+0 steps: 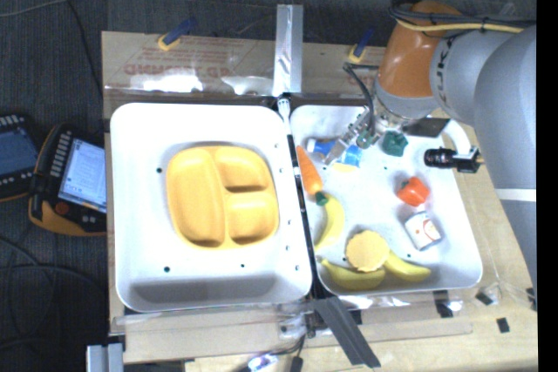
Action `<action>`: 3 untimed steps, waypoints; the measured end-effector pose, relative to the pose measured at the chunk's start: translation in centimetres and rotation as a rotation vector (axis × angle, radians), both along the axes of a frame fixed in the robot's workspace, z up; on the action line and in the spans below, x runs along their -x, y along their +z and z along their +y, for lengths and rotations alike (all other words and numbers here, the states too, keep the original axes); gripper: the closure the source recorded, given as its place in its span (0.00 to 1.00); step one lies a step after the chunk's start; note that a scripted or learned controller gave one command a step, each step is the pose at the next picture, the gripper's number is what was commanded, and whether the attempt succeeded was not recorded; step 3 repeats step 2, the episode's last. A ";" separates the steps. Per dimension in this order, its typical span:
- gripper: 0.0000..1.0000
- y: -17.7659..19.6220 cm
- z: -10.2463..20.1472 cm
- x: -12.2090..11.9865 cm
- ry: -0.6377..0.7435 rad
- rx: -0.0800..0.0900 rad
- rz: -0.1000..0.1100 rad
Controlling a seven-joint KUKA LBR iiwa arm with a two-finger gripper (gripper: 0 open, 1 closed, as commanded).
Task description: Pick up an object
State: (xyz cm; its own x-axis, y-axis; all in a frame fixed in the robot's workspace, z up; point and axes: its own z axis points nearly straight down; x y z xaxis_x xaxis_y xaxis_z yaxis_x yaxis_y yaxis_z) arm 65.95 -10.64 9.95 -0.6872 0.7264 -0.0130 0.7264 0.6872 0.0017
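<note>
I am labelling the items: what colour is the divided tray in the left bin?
Yellow. The tray shows clearly in the camera view, inside the left bin.

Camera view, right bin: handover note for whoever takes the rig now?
Gripper: low at the right bin's back left, by a blue item; finger state unreadable.
Also in that bin: carrot, two bananas, yellow disc, orange piece, green piece, small white box.
Left bin: yellow divided tray.
Done: no grasp visible.
Left: grasp and lift one object.
</note>
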 end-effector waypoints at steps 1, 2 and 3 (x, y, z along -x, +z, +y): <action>1.00 8.2 5.7 -0.3 -0.223 -0.008 0.011; 1.00 9.1 4.8 0.2 -0.639 -0.006 0.010; 1.00 9.1 4.8 0.2 -0.639 -0.006 0.010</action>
